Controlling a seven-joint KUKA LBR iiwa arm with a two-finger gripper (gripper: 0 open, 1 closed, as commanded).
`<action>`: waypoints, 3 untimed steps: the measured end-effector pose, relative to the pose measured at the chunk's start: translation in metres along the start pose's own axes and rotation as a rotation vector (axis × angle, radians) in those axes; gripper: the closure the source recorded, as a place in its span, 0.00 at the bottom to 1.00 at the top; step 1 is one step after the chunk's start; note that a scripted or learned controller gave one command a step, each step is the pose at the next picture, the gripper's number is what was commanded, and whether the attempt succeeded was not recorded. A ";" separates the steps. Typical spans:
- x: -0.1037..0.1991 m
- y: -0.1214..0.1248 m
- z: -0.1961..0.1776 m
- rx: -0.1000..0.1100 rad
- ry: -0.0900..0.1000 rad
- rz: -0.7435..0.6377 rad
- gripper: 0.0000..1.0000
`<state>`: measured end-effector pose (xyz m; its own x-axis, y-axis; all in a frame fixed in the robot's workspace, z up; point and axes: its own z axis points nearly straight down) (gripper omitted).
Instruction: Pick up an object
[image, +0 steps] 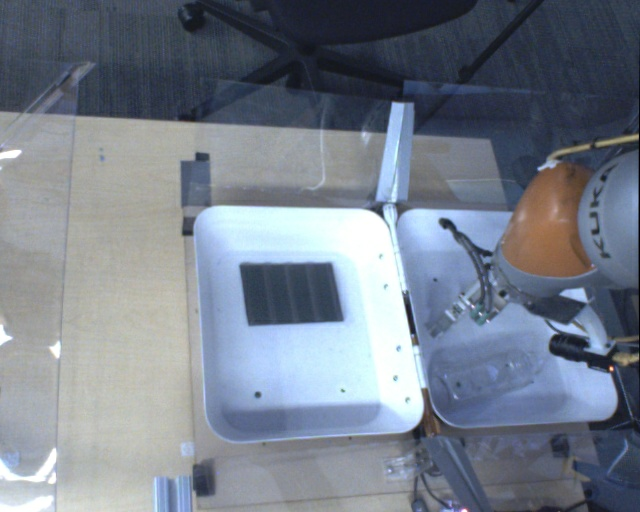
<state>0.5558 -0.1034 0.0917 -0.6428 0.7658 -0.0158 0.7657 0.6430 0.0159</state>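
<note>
Currently the step in hand appears to be the approach: the arm (612, 215), entering from the right with its orange band (545, 232) above the wrist, positions the gripper (466, 312) over the right bin (432, 235), near that bin's middle and towards its left wall. Nothing is visibly held by the gripper. Whether it stands spread or pressed together cannot be told at this resolution. Two candidate objects are present. A clear plastic piece (488, 375), faint against the white floor, lies in the right bin towards the near wall, just below the gripper in the view and apart from it. A dark ribbed slab (292, 293), rectangular and lying flat, rests in the left bin (300, 375), slightly left of centre and clear of all four walls. A few small dark specks also mark the left bin's floor; they are too small to identify. The two bins sit side by side on the bench (120, 300), their adjacent walls touching or nearly so. Judged from position, the clear plastic piece is the nearer target. The next move calls for a short shift towards the near wall, a descent to the bin floor, and a closing action across the piece's narrower dimension. Its transparency and low profile are likely to make a secure hold difficult.
</note>
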 end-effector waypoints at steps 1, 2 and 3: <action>-0.028 0.035 0.003 0.008 0.006 0.287 0.00; -0.002 -0.049 -0.051 0.011 0.006 0.436 0.00; -0.024 -0.104 0.000 0.007 0.001 0.430 0.00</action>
<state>0.4919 -0.1884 0.0904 -0.2654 0.9641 -0.0086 0.9640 0.2655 0.0143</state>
